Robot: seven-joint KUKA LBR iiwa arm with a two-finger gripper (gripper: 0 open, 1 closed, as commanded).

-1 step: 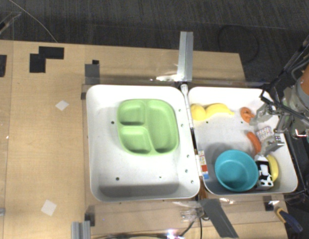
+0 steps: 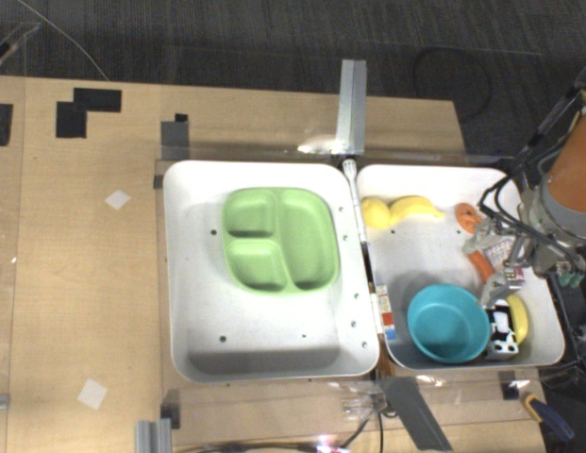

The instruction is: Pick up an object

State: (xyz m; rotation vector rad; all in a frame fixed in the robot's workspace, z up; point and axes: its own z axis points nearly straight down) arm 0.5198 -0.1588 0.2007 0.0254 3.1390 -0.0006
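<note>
Look first at the gripper (image 2: 503, 276), low over the right side of the right bin (image 2: 420, 243) — its metal parts blur into cables and the things beneath, so you cannot tell how it stands or whether it grips anything. Just beside its tip lies an orange carrot-like piece (image 2: 482, 263), and a second orange bit (image 2: 467, 217) sits a little farther toward the back wall. Below the tip you'll see a black-and-white toy (image 2: 503, 333) touching a small banana (image 2: 519, 318), both pressed toward the bin's right front corner. A teal bowl (image 2: 448, 323) stands upright next to them at the front of the bin, apparently touching the toy. Near the back left of the same bin a yellow lemon (image 2: 376, 214) rests against a larger banana-shaped fruit (image 2: 415, 208).

Follow the arm (image 2: 568, 182) back and you find its orange band at the right edge of the view. Across the divider, the left bin (image 2: 198, 281) holds a green divided tray (image 2: 278, 239) — three compartments, lying flat near the middle. Both bins sit on the wooden bench (image 2: 75, 281).
</note>
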